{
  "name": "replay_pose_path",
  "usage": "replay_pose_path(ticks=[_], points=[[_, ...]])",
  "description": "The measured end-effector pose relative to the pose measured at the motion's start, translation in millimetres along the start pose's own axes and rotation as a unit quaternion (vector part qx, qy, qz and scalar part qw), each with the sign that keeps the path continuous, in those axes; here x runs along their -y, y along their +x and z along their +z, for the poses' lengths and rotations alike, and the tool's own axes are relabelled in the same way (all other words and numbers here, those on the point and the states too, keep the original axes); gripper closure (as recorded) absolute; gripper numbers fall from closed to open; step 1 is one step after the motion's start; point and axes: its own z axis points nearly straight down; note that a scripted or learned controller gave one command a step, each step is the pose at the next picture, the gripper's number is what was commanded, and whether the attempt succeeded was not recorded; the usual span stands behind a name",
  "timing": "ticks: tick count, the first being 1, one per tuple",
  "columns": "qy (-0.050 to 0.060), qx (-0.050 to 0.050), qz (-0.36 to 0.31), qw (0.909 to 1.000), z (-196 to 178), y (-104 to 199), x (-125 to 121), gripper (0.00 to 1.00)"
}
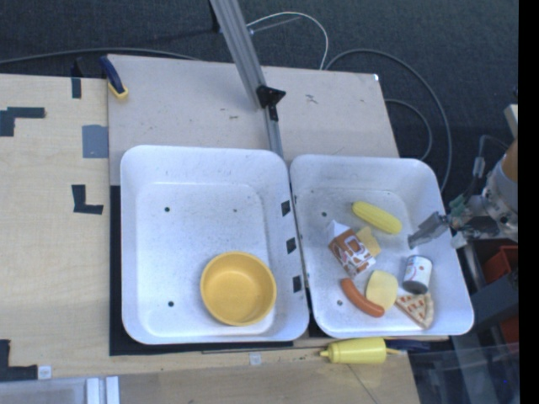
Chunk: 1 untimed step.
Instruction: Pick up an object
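The right bin holds several toy foods: a yellow corn cob, a brown and white carton, a yellow block, a red sausage, a grey can and a pizza slice. My gripper hangs over the bin's right side, just above the can and to the right of the corn cob. I see nothing held in it. The arm enters from the right edge.
The left bin holds a yellow bowl near its front. A yellow mustard bottle lies on the bench in front of the right bin. A grey metal post slants up from between the bins. Cables trail behind.
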Motion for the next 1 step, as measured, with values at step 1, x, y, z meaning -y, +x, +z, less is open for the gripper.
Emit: replay_pose_path(ticks=[1], points=[[0.000, 0.000, 0.000, 1.0000, 0.0, -0.1, 0.0, 0.00]])
